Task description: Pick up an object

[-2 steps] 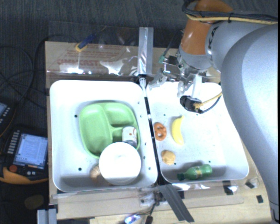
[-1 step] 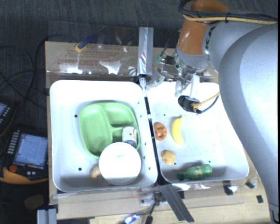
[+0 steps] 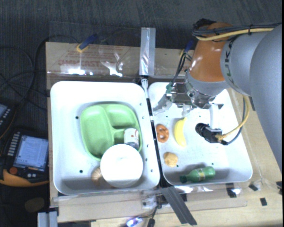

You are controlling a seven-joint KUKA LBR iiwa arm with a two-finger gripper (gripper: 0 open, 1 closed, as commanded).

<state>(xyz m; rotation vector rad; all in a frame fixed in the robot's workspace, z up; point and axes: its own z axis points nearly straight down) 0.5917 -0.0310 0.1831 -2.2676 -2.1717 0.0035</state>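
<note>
My gripper [image 3: 179, 102] hangs over the far part of the right bin [image 3: 236, 161], under the orange band of the arm. Just below it in the view lies a yellow banana [image 3: 180, 132]. Left of the banana sits an orange pretzel-shaped piece [image 3: 162, 133]. A tan bread roll [image 3: 171, 159] and a green bottle [image 3: 198, 174] on its side lie near the bin's front wall. I see nothing held in the gripper.
The left bin [image 3: 66, 103] holds a green divided plate [image 3: 106, 122], a round white bowl [image 3: 121, 165], a small white cup [image 3: 131, 136] and a brown item [image 3: 96, 174]. A black cable connector [image 3: 206, 132] dangles over the right bin beside the banana.
</note>
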